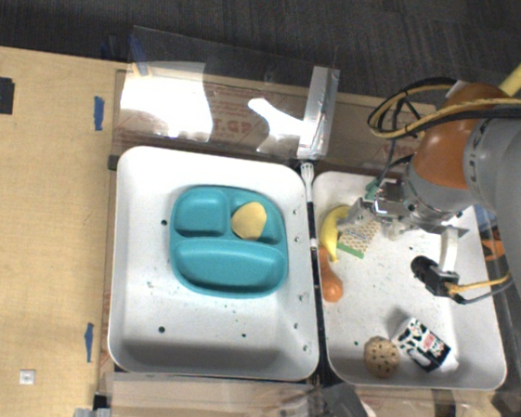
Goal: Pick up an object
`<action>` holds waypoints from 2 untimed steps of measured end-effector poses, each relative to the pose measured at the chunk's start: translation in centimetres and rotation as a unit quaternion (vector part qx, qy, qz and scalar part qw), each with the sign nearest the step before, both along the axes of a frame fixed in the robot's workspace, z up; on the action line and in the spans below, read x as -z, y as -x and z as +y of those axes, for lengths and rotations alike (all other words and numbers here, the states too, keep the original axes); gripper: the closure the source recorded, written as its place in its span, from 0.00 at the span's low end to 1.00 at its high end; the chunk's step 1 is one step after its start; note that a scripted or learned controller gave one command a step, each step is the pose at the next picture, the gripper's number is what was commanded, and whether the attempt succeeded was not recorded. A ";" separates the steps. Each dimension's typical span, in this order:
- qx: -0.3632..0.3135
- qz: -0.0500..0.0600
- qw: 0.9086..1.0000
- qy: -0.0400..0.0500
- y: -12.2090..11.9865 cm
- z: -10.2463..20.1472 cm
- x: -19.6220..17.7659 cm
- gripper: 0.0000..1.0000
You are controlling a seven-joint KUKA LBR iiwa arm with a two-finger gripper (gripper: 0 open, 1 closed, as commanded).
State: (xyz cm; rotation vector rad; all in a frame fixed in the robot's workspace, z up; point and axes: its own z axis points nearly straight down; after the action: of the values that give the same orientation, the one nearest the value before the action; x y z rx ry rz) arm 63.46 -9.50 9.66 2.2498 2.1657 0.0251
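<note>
A pale wooden surface [31, 252] fills the left and lower part of the frame and carries two shallow white plastic bins side by side. The left white bin [208, 337] sits at centre frame and holds a teal plastic divided tray [226, 264]. A round yellow lemon-like piece [249, 219] rests in the tray's upper right compartment.

The right white bin [478, 349] sits at right of centre. The grey robot arm with an orange band [493, 136] reaches in from the upper right, over the bin's upper part. Its gripper [380, 207] hangs above the bin's upper left area; whether it is wide, narrow or holding anything cannot be told.

Just left of the gripper, a yellow banana [331, 231] lies along the bin's left wall. A small pale speckled card with a green edge [356, 237] lies right below the gripper, touching the banana. An orange carrot-like piece [330, 283] lies below the banana. Well below the gripper, near the bin's lower edge, sit a tan speckled ball [380, 355] and, just right of it, a black-and-white patterned small box [423, 346].
</note>
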 end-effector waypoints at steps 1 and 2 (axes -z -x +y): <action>-0.001 0.008 1.000 0.000 0.4 0.1 -0.2 1.00; 0.171 0.010 0.985 -0.004 -0.3 4.8 -9.0 1.00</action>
State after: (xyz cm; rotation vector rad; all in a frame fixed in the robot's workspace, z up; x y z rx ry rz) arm 63.72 -4.70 18.67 2.6011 1.7583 0.0055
